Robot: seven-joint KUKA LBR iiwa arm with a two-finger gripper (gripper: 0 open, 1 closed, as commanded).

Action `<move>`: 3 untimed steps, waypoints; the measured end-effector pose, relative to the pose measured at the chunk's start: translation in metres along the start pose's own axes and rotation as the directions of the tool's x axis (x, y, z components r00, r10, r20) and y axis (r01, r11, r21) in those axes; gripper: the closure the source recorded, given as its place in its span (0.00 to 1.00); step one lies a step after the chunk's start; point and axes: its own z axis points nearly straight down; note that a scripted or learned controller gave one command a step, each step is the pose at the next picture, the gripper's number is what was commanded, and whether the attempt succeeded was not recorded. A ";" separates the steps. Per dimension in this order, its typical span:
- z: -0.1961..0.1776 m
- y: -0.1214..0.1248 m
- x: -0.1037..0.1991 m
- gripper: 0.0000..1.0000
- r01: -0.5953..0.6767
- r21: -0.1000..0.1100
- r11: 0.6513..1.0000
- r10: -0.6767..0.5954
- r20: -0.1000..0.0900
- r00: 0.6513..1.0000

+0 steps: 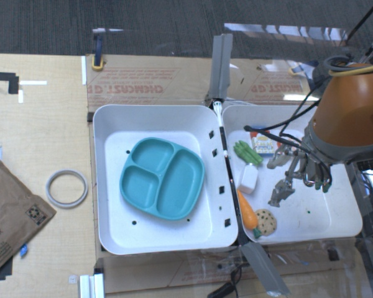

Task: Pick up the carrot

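Camera view looked down on a tan surface (pixel 37 135) with two white bins side by side. The left bin (pixel 102 179) held a blue plate (pixel 162 177) with three parts in it. The plate sat near the middle of that bin, turned a little.

The right bin (pixel 336 228) held the small things. The carrot (pixel 247 211) lay by the bin's left wall, close to the front left corner. It was orange, with a bit of green at its near end. A round cookie (pixel 265 222) sat just beside the carrot, on its right side. A white block (pixel 248 180) lay a little farther back, close to the carrot's far tip. A green bean pod (pixel 247 153) lay behind the block, and a small red and white box (pixel 263 144) sat near the pod, toward the back of the bin.

The grey and orange arm (pixel 348 104) reached in from the right edge, over the right bin. Its hand (pixel 285 182) hung above the middle of that bin, to the right of the white block. The two fingers (pixel 280 195) looked a little spread apart, and nothing was between them. The hand was apart from the carrot and did not touch it.

On the left side of the surface lay a grey ring (pixel 66 187) and a brown paper bag (pixel 9 216) near the front left corner.
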 end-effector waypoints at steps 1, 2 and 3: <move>0.000 0.058 0.037 0.00 0.074 0.000 0.997 -0.074 -0.002 0.997; 0.001 0.053 0.040 0.00 0.307 -0.001 0.952 -0.307 -0.002 0.952; 0.000 -0.007 0.017 0.00 0.264 0.000 0.964 -0.264 0.001 0.964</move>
